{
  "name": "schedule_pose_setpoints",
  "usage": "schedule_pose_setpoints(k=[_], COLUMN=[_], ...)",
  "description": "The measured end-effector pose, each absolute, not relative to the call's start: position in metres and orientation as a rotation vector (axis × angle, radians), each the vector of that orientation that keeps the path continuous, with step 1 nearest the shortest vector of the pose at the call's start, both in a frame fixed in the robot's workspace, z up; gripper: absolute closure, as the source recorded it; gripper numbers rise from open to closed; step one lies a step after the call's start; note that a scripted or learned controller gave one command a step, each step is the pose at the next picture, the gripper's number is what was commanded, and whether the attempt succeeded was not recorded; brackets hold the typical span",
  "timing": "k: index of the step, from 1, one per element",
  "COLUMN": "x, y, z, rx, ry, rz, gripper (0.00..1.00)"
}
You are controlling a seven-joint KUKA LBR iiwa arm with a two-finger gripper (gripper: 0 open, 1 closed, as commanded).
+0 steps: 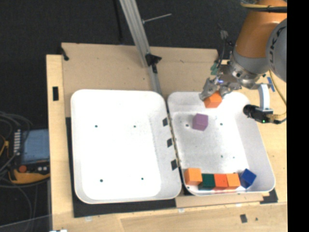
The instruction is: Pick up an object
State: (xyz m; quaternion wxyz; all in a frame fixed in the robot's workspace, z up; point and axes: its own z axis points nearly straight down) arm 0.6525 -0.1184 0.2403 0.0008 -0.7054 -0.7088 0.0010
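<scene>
My gripper (213, 95) hangs over the far edge of the right bin (251, 144), shut on an orange block (212, 100) that sits between its fingers, lifted off the bin floor. A purple block (200, 122) lies just below it in the bin. Along the bin's near edge sits a row of blocks: orange (193, 175), green (208, 181), orange (221, 180), orange (233, 180) and blue (247, 177).
The left bin (118, 144) lies beside the right one. A slanted metal post (140, 33) rises behind the bins. A black cable fitting (256, 112) hangs off the arm over the right bin's far right side.
</scene>
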Motion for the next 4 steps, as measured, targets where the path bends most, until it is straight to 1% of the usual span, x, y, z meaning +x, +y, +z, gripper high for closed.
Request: schedule_pose_setpoints(k=[1, 2, 3, 4], x=[0.634, 0.622, 0.606, 0.599], y=[-0.064, -0.022, 0.035, 0.080], z=[0.249, 0.251, 0.255, 0.238], rx=[-2.212, -2.212, -2.209, -2.212], ry=[-2.228, -2.227, -2.228, -2.226], rz=[-0.001, 0.000, 0.001, 0.005], gripper=[1.00, 1.00, 1.00, 1.00])
